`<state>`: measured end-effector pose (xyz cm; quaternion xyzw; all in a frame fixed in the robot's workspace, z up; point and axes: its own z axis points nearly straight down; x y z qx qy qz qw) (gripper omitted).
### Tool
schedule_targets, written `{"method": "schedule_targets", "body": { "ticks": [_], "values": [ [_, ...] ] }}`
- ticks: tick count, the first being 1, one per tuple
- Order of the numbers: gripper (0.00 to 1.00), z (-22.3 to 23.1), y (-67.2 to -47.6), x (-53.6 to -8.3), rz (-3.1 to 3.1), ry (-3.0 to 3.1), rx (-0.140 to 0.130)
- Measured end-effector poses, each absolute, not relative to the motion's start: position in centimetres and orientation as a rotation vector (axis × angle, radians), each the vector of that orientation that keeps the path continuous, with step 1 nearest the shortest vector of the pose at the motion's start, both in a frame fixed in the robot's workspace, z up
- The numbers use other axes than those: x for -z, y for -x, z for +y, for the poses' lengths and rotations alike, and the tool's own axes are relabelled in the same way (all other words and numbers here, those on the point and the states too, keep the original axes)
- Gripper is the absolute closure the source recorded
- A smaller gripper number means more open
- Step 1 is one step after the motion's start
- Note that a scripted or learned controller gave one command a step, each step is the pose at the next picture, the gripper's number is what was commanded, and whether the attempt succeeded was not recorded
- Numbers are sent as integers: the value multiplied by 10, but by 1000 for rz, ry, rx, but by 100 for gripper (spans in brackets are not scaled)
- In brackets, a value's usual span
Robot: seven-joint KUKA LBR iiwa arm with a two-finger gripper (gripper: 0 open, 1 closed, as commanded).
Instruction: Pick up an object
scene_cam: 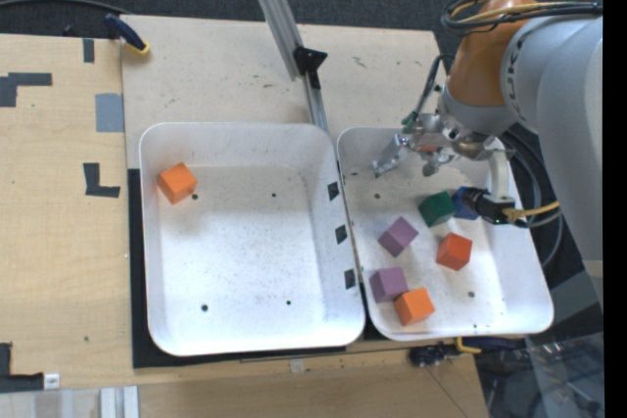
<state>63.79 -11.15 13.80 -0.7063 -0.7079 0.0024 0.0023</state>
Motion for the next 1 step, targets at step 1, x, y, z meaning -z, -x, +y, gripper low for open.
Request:
{"method": "schedule_targets", "body": {
  "ticks": [1],
  "values": [
    [0, -111, -636, -88, -2220, 2217, -8]
  ]
}}
